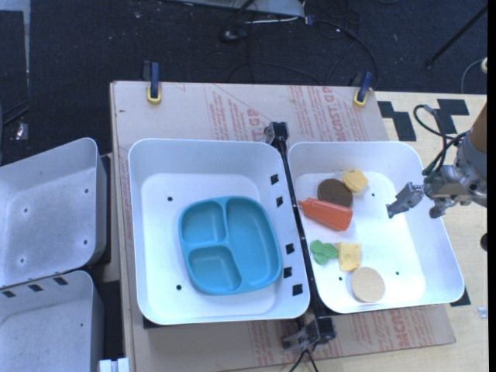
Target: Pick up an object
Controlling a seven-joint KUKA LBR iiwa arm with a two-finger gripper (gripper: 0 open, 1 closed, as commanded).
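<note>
Camera view, looking down at a slant. Pincer (419, 198) hangs over the right edge of the right bin (434, 254), reaching in from the right; one dark finger (403, 201) points left and down into the bin, a second lies just behind it toward the wrist. How far apart they stand, cannot tell; nothing visible between them. Objects lie left of the pincer on the bin floor, all apart from it: yellow piece (356, 180) up and left, brown round piece (334, 192) touching it on its far side, orange carrot (326, 214) just below that. Lower left: green piece (323, 250), yellow block (349, 256), tan disc (368, 284). Farther left, left bin (147, 208) holds a blue divided plate (229, 244). Both bins sit on the surface (201, 107).
</note>
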